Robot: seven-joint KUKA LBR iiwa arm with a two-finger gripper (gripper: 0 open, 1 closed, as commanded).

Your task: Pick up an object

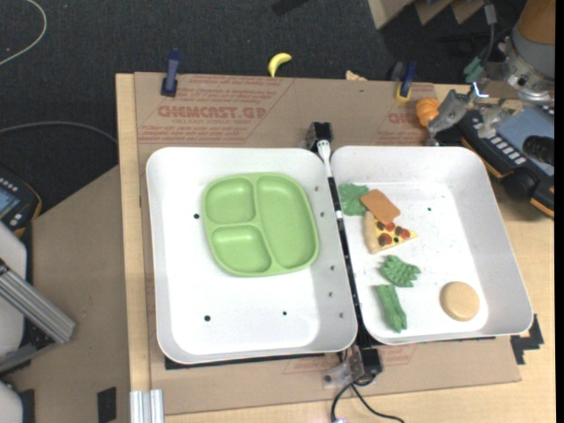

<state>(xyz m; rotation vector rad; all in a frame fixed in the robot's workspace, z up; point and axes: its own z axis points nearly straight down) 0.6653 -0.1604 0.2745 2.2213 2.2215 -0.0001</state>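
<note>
Cardboard-topped bench (220,113) bearing two white bins

The left bin (176,307) and right bin (493,236) lie touching side by side on it, below and left of the gripper (463,104); blue clamps (170,71) grip its far edge.

Slanted overhead view of 2 bins (176,324)

A green divided plate (261,224) lies in the left bin (172,263); toy foods fill the right bin (493,227).

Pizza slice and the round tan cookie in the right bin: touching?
Apart. The camera view shows bare white bin floor between the pizza slice and the round tan cookie, which sits nearer the bin's front right corner.
</note>
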